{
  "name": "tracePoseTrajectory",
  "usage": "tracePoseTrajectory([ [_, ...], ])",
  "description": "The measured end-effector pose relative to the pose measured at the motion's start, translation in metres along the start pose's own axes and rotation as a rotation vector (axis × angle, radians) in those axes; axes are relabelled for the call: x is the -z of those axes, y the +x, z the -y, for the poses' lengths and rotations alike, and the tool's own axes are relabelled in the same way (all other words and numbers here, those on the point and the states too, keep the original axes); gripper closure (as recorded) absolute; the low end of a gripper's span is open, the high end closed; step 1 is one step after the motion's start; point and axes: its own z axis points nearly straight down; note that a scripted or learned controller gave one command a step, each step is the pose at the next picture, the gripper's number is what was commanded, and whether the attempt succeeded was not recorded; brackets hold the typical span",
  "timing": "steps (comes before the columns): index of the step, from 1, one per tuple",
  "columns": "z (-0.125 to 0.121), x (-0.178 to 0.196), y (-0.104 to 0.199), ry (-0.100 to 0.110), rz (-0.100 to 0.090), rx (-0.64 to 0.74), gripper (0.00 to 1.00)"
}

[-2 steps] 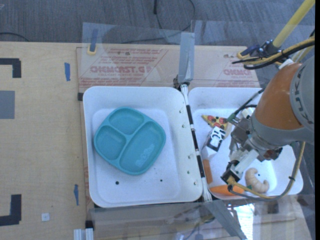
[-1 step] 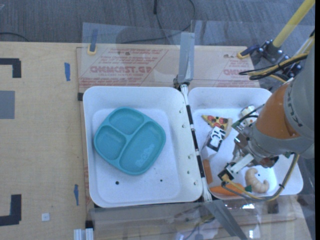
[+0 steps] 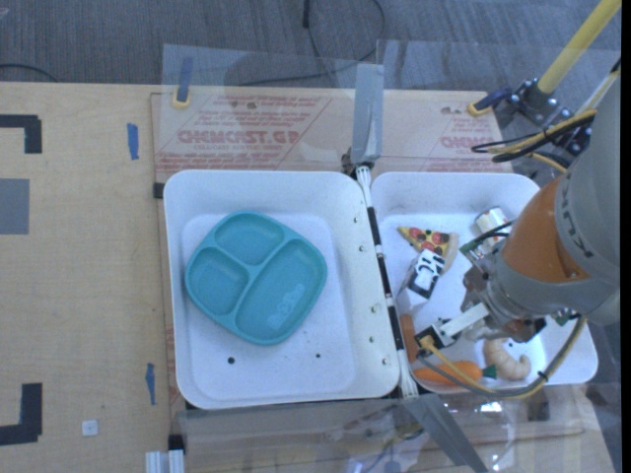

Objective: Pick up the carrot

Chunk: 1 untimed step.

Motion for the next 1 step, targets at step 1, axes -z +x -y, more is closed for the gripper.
tracePoseTrajectory([
  [1, 0.0452, 0.0929, 0.0245, 0.011, 0.018, -0.366, 1.0],
])
